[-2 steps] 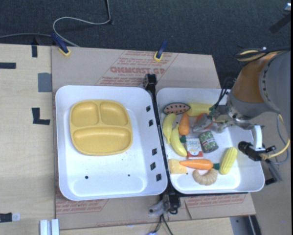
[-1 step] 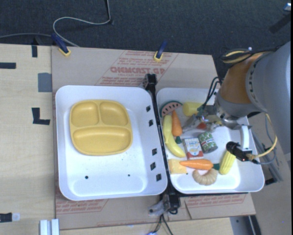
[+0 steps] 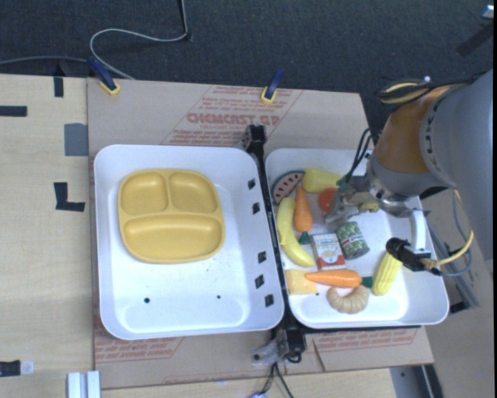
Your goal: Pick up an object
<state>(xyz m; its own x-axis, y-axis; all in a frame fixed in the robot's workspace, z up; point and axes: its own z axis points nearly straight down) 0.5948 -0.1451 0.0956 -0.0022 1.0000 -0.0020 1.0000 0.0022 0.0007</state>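
**Gripper low over crowded right bin**

Gripper [image 3: 341,206] sits among toy food in the white right bin [image 3: 426,305]; jaws' state: cannot tell. Nearest: small green-labelled can [image 3: 353,241], red-labelled packet [image 3: 327,250]. Best drop straight over one item, clear of long yellow plastic banana [image 3: 291,237].

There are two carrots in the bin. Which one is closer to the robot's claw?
The upper carrot, beside the banana. The gripper hangs just right of it. The other carrot lies lower.

Bulky rounded grey arm [image 3: 472,131], smooth casing. Broad orange band [image 3: 401,139] above wrist. Dark metal two-finger gripper [image 3: 345,203] at tip, small and angular. Thin black cables along wrist; yellowish cable looping near lower link.
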